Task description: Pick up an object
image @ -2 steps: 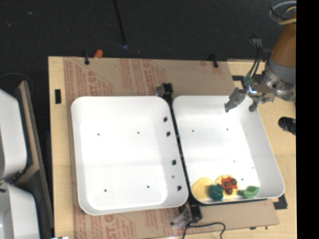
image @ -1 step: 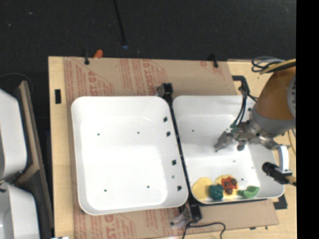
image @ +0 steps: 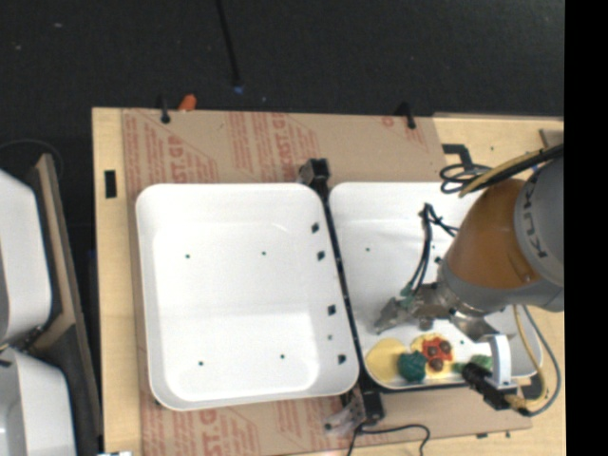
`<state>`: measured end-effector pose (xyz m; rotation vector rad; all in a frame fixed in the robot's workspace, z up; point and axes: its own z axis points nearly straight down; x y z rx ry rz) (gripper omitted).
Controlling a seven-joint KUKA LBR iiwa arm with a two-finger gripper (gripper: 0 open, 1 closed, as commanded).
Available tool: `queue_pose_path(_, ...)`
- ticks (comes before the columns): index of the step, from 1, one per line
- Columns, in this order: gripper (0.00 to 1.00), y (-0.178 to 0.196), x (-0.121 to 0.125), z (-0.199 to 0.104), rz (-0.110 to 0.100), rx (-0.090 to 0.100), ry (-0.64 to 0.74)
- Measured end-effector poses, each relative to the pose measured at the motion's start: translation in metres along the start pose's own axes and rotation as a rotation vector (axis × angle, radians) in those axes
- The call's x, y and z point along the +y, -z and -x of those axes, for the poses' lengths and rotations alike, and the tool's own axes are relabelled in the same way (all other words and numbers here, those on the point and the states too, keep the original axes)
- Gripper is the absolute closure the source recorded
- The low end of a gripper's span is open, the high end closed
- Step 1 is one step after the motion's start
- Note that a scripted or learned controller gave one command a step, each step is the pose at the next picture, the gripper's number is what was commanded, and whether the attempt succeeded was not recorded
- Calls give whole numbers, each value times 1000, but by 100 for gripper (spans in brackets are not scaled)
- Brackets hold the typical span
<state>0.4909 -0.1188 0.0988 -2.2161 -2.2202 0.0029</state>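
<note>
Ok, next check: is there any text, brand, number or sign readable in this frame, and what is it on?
"KU": dark letters on the grey arm, cut off at the picture's right edge.
Red print in strips on the brown board under the bins: too blurred to read.
No text can be made out on the white bins or the objects.

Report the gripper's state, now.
Gripper: cannot be told; it hangs low in the right bin, above the small objects.

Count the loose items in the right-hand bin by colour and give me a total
Yellow: 1, the pale yellow piece
Green: 1, the dark green piece
Red: 1, the red piece
Total: 3 that I can see; the arm may hide more.
</note>
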Motion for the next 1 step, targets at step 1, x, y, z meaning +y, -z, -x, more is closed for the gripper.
queue_pose_path(1, 0, 105, 9, 84, 13, -7, -7)
